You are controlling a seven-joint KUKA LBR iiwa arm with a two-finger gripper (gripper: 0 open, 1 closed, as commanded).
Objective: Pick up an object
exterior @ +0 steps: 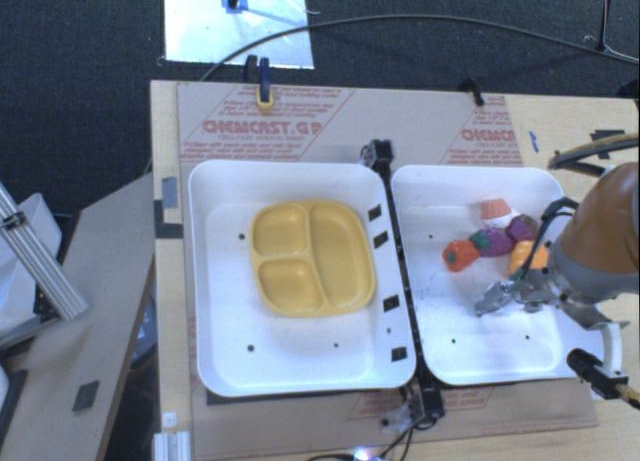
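Observation:
Several small toy foods lie in the right bin (480, 354): an orange-red piece (460, 255), a purple and green piece (490, 241), a white and orange piece (495, 211), a purple piece (521, 227) and an orange-yellow piece (530, 257) partly behind the arm. My gripper (497, 299) hangs low over the bin floor, just below and to the right of the orange-red piece and apart from it. I see no toy in the gripper. The grey arm with its orange band (608, 219) comes in from the right.
The left bin (215, 249) holds a yellow divided plate (310, 256). A black hinge strip (395, 269) runs between the two bins. Cables and a clamp (263, 84) lie along the bench's far edge. The right bin's front half is bare white floor.

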